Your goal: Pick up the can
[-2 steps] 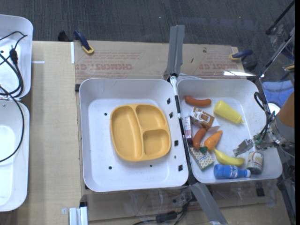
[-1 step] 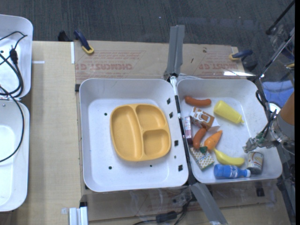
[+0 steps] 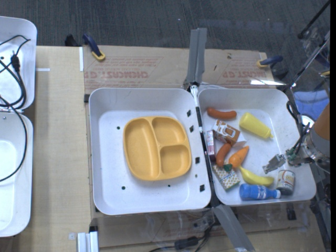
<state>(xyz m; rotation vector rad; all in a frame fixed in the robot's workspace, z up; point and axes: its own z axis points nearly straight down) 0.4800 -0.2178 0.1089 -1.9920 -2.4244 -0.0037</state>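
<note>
Two white bins sit side by side; the right bin (image 3: 294, 109) holds the clutter. The can (image 3: 286, 182) stands in its near right corner, touching the blue bottle (image 3: 258, 192) and just beside the banana (image 3: 256, 178). The gripper (image 3: 275, 163) hangs just above and left of the can, likely lining up a grasp. Whether it is spread or pressed together I cannot tell; it is small and blurred. The arm is cut off at the right.
</note>
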